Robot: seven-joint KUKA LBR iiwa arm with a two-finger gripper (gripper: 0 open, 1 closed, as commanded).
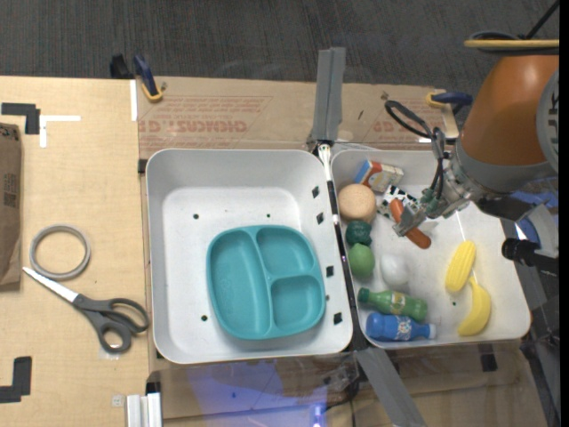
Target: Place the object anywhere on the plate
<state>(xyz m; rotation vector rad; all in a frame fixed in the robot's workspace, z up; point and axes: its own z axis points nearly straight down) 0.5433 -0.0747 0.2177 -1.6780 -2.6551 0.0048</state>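
Camera view: the fingers [416,221], too small to tell whether open or closed, sit low in the right bin [507,238] at an orange-red object [418,237], so a good step secures it, then lifts leftward to the teal plate [265,281].

We see even, bright overhead light on the desk [80,176]; both white bins [178,194] nearly glare. A bluish glow marks the desk's near edge. Shadows stay soft; focus is fairly sharp.
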